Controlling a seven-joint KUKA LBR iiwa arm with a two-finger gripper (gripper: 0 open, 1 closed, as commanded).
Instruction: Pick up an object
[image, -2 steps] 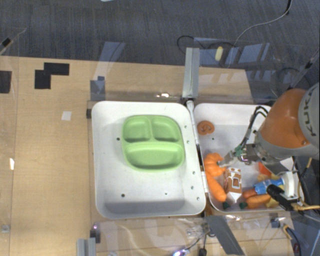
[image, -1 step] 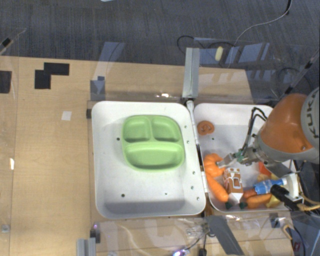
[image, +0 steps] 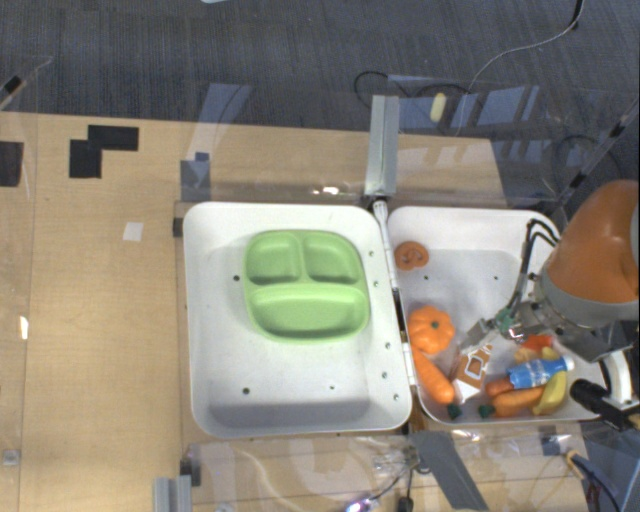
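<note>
A: What is hard to make out?

B: The claw (image: 497, 326). It sits low in the right bin (image: 470, 245), just right of the orange pumpkin (image: 431, 329), but the arm's orange band (image: 600, 252) crowds over it, and I cannot tell whether it is apart, together or clamped on anything. The arm itself is cut off at the picture's right edge.

A: And the things to pick?

B: A heap right of and below the pumpkin: a carrot (image: 433, 379) touching the pumpkin's lower side, a blue bottle (image: 535, 374), a yellow banana (image: 552, 393), another orange piece (image: 515, 401) beside it. They overlap, so their edges blur. A small brown round piece (image: 410, 256) lies apart, above the pumpkin.

A: Left of the pumpkin?

B: The left bin (image: 215, 380) on the table (image: 90, 330), holding a green divided plate (image: 304, 283).
</note>
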